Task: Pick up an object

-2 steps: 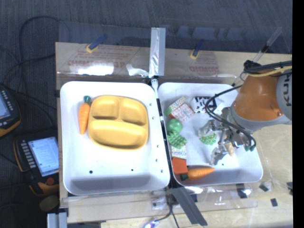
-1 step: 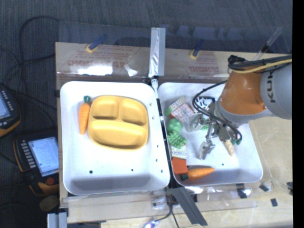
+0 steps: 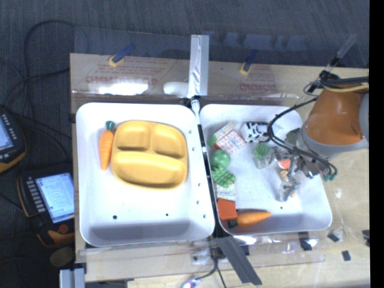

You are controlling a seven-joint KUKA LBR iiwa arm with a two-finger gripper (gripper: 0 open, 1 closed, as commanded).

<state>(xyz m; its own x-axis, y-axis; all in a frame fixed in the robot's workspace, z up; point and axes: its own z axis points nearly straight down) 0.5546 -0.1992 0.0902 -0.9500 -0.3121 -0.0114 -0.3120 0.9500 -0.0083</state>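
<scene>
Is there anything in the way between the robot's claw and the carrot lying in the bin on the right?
Nothing visible blocks it. The gripper hangs over bare white floor of the right bin, and the carrot lies down and to its left, near the front wall, with open bin floor between them.

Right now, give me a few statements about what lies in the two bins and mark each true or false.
1. A yellow divided tray lies in the left bin. True.
2. A carrot lies beside the tray, on its left. True.
3. The right bin holds no carrot. False: another carrot lies near its front edge.
4. The tool hangs over the left bin. False: it is over the right bin.
5. A black-and-white toy sits near the right bin's far edge. True.
</scene>
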